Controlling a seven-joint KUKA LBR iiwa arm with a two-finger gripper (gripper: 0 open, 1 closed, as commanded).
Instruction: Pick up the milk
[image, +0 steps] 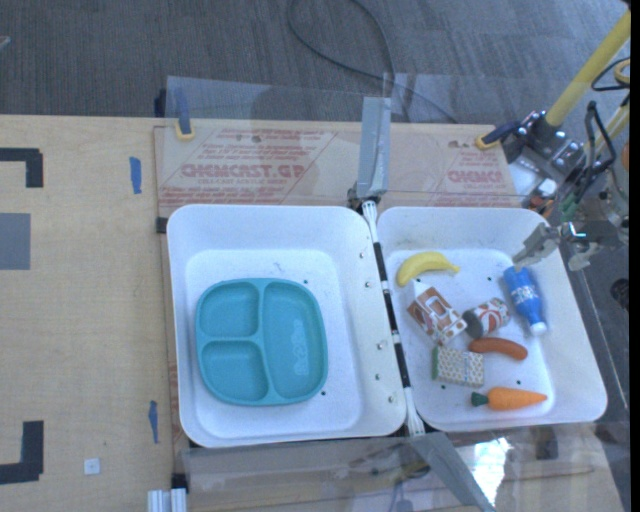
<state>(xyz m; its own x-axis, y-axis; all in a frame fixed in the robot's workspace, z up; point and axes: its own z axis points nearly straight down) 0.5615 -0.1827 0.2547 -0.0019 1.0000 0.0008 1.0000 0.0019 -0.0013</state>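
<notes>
The milk (435, 312) is a small brown-and-white carton lying on its side in the middle of the right bin (580, 400). My gripper (538, 243) hangs at the bin's upper right, just above the cap end of a blue bottle (524, 297). It is well to the right of the milk and apart from it. Nothing shows in the gripper's grasp.
Around the milk lie a banana (426, 266), a small can (487, 316), a red sausage (498, 348), a speckled box (459, 367) and a carrot (510, 399). The left bin (190, 250) holds a teal divided plate (262, 340). Cables and arm hardware crowd the upper right.
</notes>
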